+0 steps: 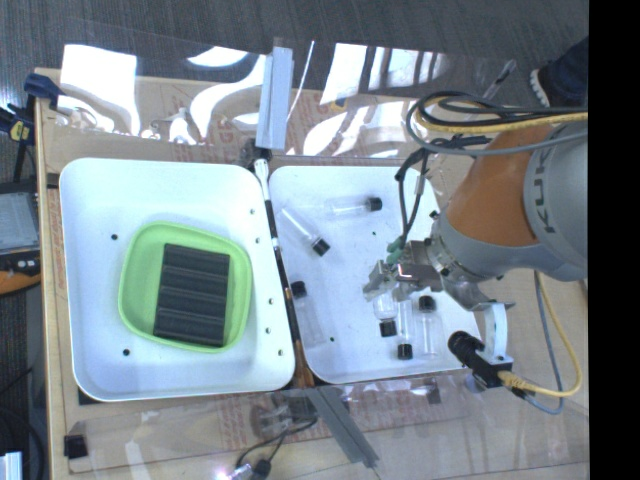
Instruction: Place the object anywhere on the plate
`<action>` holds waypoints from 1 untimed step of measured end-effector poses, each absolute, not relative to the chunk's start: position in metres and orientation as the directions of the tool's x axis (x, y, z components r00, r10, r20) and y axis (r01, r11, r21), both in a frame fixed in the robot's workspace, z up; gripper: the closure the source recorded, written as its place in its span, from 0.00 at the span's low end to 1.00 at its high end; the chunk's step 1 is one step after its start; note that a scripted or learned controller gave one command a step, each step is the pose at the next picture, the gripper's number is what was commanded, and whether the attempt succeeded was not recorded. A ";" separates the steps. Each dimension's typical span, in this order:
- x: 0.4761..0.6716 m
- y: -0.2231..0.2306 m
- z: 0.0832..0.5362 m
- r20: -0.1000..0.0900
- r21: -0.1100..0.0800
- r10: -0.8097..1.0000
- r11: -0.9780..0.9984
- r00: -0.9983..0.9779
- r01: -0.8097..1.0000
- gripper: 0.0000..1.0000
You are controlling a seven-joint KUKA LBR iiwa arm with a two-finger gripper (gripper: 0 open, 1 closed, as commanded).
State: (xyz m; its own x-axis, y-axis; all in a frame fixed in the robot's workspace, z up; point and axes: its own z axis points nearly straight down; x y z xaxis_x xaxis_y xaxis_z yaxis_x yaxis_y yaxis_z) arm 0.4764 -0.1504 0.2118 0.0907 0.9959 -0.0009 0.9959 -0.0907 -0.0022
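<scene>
The fingers (385, 280) sit low in the right bin (330, 358) among several clear vials (355, 207) with black caps; whether they are released or clenched cannot be told. The left bin (85, 358) carries a green plate (135, 258) with a dark ribbed block (193, 294) resting on it.

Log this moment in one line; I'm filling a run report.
arm: over right bin | hand: low among clear vials, grasp unclear | green plate: left bin, holds dark ridged block | placement: not done
</scene>
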 end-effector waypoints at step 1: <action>0.476 -0.150 0.212 -0.001 -0.002 0.996 -0.091 0.091 0.996 0.00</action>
